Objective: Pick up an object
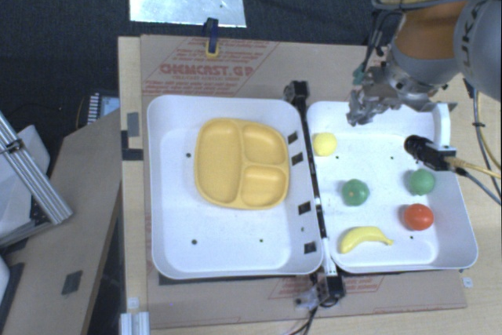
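Red printed lettering is seen on the brown cardboard sheet (227, 63) beneath the bins, reading approximately "CHEMCAST GP", upside-up along the far edge. Smaller red lines above and below it are too blurred to be read. Faint red print at the near edge of the cardboard is likewise illegible.

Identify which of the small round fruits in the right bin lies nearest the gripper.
The small yellow round fruit, at the bin's upper left, just below-left of the gripper; the two green fruits and the red one lie farther.
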Motion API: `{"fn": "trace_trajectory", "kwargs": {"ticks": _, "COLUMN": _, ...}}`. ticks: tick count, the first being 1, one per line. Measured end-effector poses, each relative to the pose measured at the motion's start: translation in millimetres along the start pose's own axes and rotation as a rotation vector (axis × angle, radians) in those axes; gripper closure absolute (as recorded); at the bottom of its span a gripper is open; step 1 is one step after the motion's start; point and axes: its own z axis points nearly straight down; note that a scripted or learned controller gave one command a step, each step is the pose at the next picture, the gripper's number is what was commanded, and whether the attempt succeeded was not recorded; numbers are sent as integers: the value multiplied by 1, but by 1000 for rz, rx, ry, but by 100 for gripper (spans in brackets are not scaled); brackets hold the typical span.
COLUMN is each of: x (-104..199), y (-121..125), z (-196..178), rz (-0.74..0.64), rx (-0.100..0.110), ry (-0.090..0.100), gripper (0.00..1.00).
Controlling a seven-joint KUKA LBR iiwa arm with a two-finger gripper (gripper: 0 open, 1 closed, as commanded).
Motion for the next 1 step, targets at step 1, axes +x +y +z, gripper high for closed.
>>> {"fn": "trace_trajectory", "kwargs": {"ticks": 1, "x": 47, "y": -19, "z": 15, "rz": 1, "rx": 1, "ry": 0, "gripper": 100}}
